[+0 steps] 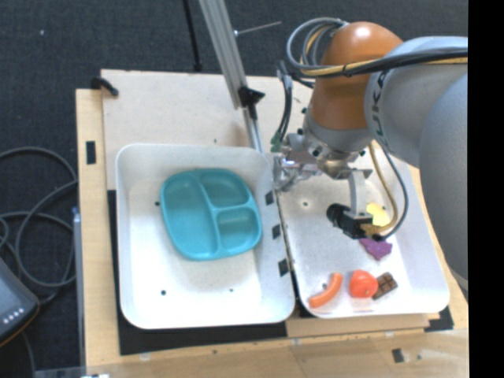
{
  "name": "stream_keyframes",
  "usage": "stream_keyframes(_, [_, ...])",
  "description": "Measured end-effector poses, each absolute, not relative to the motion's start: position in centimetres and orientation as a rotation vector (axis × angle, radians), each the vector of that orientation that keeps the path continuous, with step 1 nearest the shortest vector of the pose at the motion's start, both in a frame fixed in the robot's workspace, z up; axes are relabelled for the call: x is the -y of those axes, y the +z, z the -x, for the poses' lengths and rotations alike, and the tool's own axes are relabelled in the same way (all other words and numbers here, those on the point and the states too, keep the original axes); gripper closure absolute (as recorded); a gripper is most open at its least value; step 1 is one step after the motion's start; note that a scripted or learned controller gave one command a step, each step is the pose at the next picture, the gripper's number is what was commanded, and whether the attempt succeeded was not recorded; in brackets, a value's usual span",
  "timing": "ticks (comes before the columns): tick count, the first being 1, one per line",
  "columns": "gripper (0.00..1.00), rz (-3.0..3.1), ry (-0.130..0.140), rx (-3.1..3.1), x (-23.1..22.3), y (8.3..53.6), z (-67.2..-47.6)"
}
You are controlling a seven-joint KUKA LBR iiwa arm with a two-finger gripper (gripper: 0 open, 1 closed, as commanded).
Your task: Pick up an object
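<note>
My gripper point(285, 172) hangs low over the upper left corner of the right bin point(315, 235), close to the wall that divides the two bins. The wrist and the orange band above it hide much of it from the camera. Several small things lie in the right bin: a purple piece point(379, 248), a yellow piece point(379, 213) just above it, an orange curved piece point(326, 290), a red-orange round piece point(362, 283) and a brown block point(385, 285). All of them lie apart from the gripper, toward the bin's near right side.
A teal divided plate point(211, 213) lies in the left bin point(138, 235). A slanted metal bar point(224, 42) rises from behind the bins. Bare white floor lies in the middle of the right bin.
</note>
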State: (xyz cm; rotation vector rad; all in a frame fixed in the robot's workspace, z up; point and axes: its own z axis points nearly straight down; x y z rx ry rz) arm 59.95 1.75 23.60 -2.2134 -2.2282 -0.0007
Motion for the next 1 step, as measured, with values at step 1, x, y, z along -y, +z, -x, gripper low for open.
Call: stream_keyframes(1, [1.0,2.213,-0.003,2.23,-6.62,24.76,-60.02])
